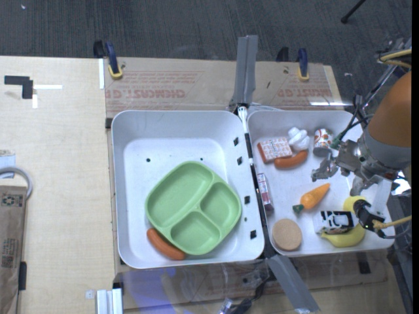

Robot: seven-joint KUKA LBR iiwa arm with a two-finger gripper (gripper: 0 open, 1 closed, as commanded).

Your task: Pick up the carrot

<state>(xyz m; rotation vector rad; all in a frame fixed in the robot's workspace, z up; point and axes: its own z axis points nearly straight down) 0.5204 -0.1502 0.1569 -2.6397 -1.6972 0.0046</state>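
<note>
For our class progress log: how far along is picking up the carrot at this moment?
Done: nothing yet. The carrot lies on the floor of the right bin, between the round cookie and the sausage.
In hand: the arm's hand sits over that bin, up and to the right of the carrot, apart from it and with nothing between its fingers.
Left: move onto the carrot, close and lift.

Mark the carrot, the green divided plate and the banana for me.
carrot (315,195): camera view, middle of its orange body.
green divided plate (171,186): camera view, rim of its left compartment.
banana (346,237): camera view, yellow curve below the black-and-white label.
</note>
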